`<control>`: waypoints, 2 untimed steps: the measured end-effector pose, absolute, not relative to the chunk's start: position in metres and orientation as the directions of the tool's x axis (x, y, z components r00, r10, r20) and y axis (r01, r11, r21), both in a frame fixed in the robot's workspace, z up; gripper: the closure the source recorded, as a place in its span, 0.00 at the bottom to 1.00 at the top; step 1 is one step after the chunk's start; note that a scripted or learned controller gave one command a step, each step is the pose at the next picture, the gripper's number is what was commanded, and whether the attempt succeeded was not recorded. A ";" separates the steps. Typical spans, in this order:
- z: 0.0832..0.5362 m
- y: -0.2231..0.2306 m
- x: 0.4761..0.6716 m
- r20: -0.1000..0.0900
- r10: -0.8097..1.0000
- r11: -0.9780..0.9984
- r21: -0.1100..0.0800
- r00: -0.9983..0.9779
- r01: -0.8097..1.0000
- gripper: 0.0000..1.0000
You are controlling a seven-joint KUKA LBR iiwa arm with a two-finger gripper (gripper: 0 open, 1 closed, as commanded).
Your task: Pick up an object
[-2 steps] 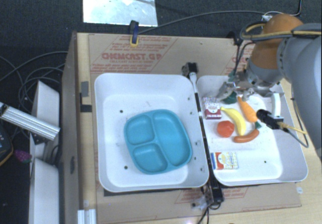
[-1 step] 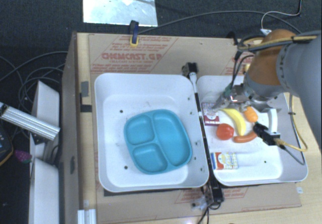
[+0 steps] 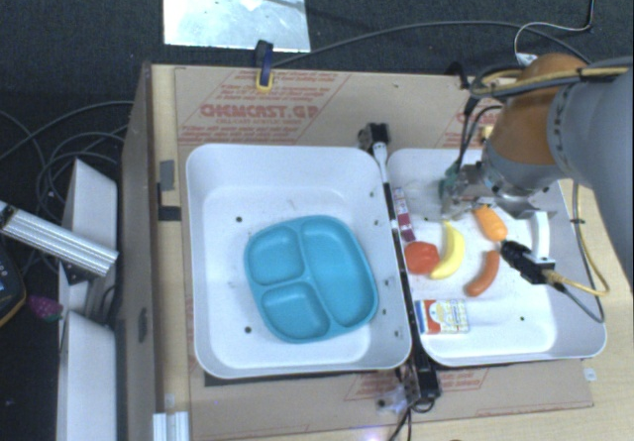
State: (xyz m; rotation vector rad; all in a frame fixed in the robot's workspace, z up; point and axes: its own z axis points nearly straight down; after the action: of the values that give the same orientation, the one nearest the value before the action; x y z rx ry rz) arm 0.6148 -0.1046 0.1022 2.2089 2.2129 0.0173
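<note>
The right bin (image 3: pixel 570 325) holds several toy foods: a yellow banana (image 3: pixel 452 251), a red tomato (image 3: pixel 421 257), an orange carrot (image 3: pixel 489 222), a brown-orange sausage (image 3: pixel 482 274) and a small printed carton (image 3: pixel 442 315). My gripper (image 3: pixel 459 189) hangs over the bin's far part, just above the banana's upper tip and left of the carrot. The wrist hides what lies directly beneath it. I see nothing lifted off the bin floor.
The left bin (image 3: pixel 223 191) holds a blue divided plate (image 3: pixel 311 276). A black rail (image 3: pixel 393 231) runs between the two bins. Cables (image 3: pixel 575 280) trail from the arm across the right bin's right side.
</note>
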 end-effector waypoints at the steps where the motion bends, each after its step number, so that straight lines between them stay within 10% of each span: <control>1: 0.102 -0.104 0.615 -0.002 1.000 0.002 0.017 -0.002 1.000 0.00; 2: 0.093 -0.113 0.669 -0.001 1.000 0.005 0.003 -0.005 1.000 0.00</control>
State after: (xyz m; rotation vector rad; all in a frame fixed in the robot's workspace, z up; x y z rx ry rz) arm 0.6692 -0.1131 0.0935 2.2140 2.2250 0.0021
